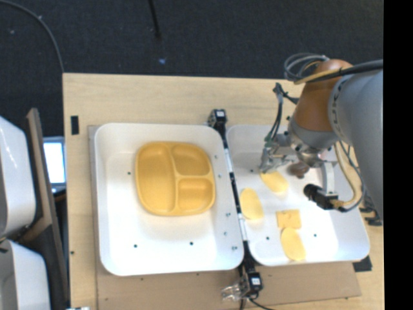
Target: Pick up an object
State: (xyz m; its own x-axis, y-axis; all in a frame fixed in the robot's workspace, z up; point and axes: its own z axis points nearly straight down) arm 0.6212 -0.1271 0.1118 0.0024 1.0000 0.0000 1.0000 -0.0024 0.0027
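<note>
Yellow oval chip (275,183) lies in the right bin (342,241), just under the gripper (282,163). Whether the tool is apart or together, I cannot tell. Better descend straight and centre over the chip before closing.

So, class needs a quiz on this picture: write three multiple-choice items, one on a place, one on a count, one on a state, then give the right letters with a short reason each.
1. Where does the tray lie?
A. In the left bin
B. In the right bin
C. On the bare bench

2. How many small yellow pieces lie in the right bin?
A. Two
B. Four
C. Six

3. How does the tray lie?
A. On its edge
B. Upside down
C. Flat, hollows up

Answers:
1 A: the tray sits inside the left bin.
2 B: three oval pieces and one square piece lie there.
3 C: its three hollows face the camera.
</note>
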